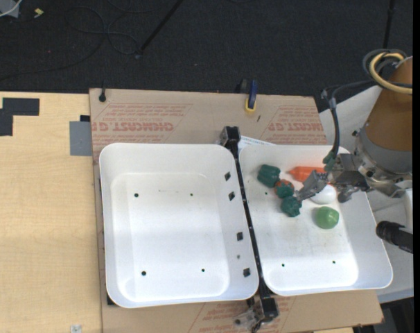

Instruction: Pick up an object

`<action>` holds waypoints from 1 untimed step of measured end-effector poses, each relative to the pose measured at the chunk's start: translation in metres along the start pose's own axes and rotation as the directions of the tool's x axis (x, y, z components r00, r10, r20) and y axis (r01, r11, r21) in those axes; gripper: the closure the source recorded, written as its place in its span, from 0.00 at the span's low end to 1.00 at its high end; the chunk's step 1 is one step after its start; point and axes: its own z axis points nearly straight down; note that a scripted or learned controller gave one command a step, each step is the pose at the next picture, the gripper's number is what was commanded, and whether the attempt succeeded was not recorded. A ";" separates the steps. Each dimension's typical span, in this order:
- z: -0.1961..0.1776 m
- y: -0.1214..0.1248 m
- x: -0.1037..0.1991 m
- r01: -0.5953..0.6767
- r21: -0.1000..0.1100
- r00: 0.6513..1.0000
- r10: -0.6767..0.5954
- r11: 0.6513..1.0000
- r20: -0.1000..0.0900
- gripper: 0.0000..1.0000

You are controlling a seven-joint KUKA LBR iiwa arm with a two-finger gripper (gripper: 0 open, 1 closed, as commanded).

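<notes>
Several small objects lie in the far half of the right bin [348, 269]: a dark teal cylinder [269, 175], an orange piece [303, 173], a small red and teal piece [285, 187], another teal lump [291, 208] and a light green ball [327, 218]. My gripper [328, 189] hangs low over this cluster, just behind the green ball and to the right of the teal pieces. It is open, its fingers spread to either side of a pale white thing [326, 194], and nothing is clamped between them. The arm's grey and orange body [394, 116] rises at the right.
The left bin [113, 255] sits beside the right one, with a black divider strip [241, 214] between them. Both rest on a cardboard sheet [161, 116]. A blue-and-yellow clamp [251, 97] stands at the sheet's far edge.
</notes>
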 end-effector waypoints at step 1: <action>0.109 0.003 0.012 0.001 0.010 1.000 -0.001 1.000 -0.002 0.00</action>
